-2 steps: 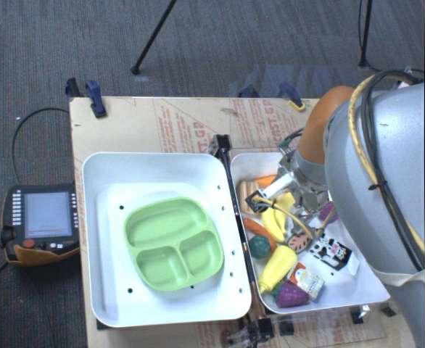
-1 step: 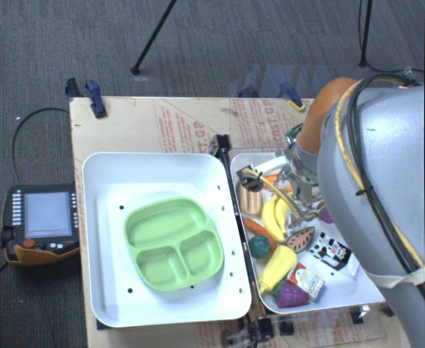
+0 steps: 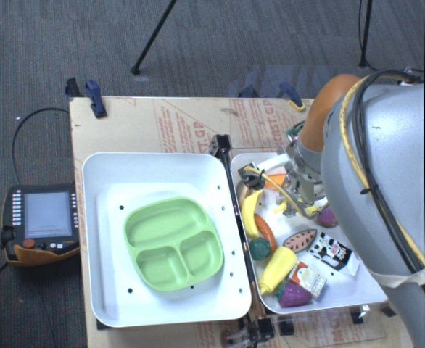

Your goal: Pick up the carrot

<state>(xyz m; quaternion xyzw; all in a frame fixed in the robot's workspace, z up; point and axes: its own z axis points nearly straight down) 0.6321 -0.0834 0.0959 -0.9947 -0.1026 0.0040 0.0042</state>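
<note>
The carrot [image 3: 273,183], a thin orange stick, lies slanted in the upper part of the right bin [image 3: 365,288], just left of the wrist. My gripper [image 3: 297,196] is low inside that bin, its tip right beside the carrot's right end. The arm's big grey body and orange band cover the bin's right side. I cannot make out whether anything is held.
Around the carrot lie a banana [image 3: 249,213], a red-orange sausage [image 3: 266,230], a green ball [image 3: 260,249], a watermelon slice [image 3: 300,239], a yellow piece [image 3: 276,267], purple grapes [image 3: 293,294] and small boxes [image 3: 310,278]. The left bin [image 3: 91,194] holds a green divided plate [image 3: 172,242].
</note>
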